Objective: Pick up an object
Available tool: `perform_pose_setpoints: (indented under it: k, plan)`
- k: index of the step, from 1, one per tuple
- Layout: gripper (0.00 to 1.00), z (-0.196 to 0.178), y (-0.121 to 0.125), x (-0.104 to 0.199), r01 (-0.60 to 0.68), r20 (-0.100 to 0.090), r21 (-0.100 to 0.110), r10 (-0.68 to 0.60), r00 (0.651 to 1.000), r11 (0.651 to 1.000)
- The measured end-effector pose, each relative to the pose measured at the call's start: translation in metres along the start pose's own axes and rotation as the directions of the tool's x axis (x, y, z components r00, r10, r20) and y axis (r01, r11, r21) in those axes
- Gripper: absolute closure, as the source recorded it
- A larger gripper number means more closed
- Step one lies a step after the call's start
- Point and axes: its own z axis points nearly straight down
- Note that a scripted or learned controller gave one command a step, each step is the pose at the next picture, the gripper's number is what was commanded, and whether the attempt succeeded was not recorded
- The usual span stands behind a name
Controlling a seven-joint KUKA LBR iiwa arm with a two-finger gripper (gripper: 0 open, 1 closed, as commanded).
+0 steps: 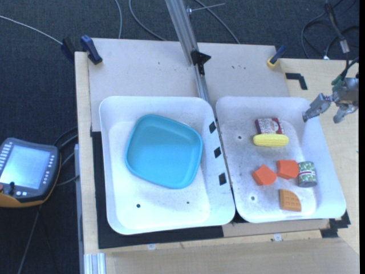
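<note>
Jaws of the grey metal gripper (328, 108) stood spread and held nothing, poised over the far right rim of the right shallow white plastic bin (246, 207). Inside that bin lay a yellow ribbed corn cob (270, 140) touching a dark red box (267, 125), an orange wedge (264, 175), an orange block (288, 169) beside a small green-labelled can (307, 174), and a tan waffle slice (290, 200). The left white bin (114, 210) carried a smooth, rounded-square blue plate (164, 150).
</note>
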Motion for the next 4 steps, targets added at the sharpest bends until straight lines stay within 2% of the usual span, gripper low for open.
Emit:
perform_pose_setpoints:
  k: [2, 3, 4]
  plan:
    - [0.00, 0.120, -0.006, 0.002, 0.000, -0.001, 0.005, 0.000, 1.000, 1.000]
    - [0.00, 0.166, 0.000, 0.007, 0.001, -0.001, 0.004, -0.001, 1.000, 1.000]
    - [1.00, 0.153, 0.001, 0.006, 0.000, 0.000, -0.001, 0.000, 1.000, 1.000]
